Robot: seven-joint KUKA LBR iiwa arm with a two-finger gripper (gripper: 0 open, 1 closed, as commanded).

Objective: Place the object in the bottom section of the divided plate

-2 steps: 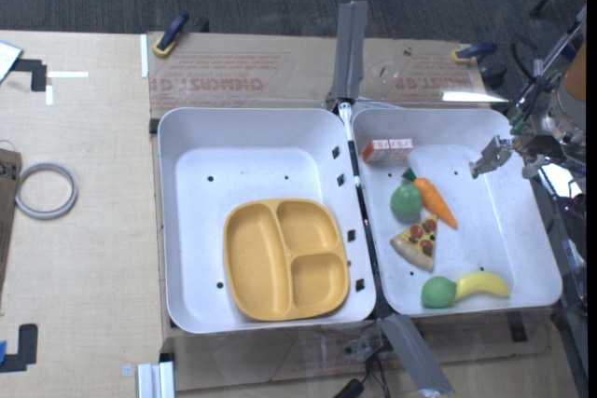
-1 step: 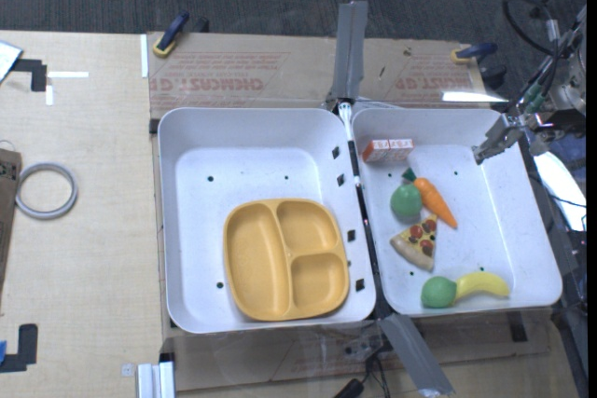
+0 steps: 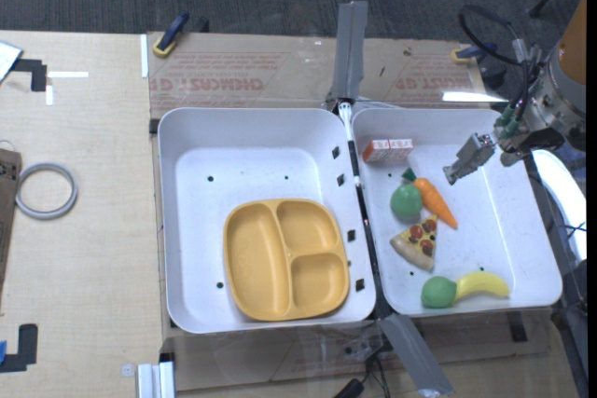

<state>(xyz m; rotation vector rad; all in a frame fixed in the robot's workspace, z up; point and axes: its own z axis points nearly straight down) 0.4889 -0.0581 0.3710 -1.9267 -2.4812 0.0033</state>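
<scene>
- The divided plate [image 3: 285,257], yellow, sits in the left bin [image 3: 187,200], toward its near edge. It has one long section on the left and two smaller ones stacked on the right. I take the lower-right one, nearest the front of the bench, to be the bottom section.
- The task names no particular object, and every candidate lies in the right bin [image 3: 522,228]: a small red and white box [image 3: 387,149], a carrot [image 3: 435,201], a green ball [image 3: 406,201], a pizza slice [image 3: 416,243], a second green ball [image 3: 437,292] and a banana [image 3: 482,285].
- The gripper [image 3: 465,161] hangs over the upper right part of the right bin, and nothing is between its fingers. Whether they are apart or together, I cannot tell from this angle.
- Here is the relation that matters: the carrot is the nearest piece, just down and to the left of the gripper, with its long axis running diagonally from upper left to lower right. The green ball touches its left side.
- My read is that picking has not begun. A grab at the carrot should close across that diagonal, not along it.
- The plate lies well apart to the left, across the wall between the bins, so any carry has to clear that ridge.
- Risk, as I judge it: the ball crowding the carrot could get nudged or pinched.
</scene>
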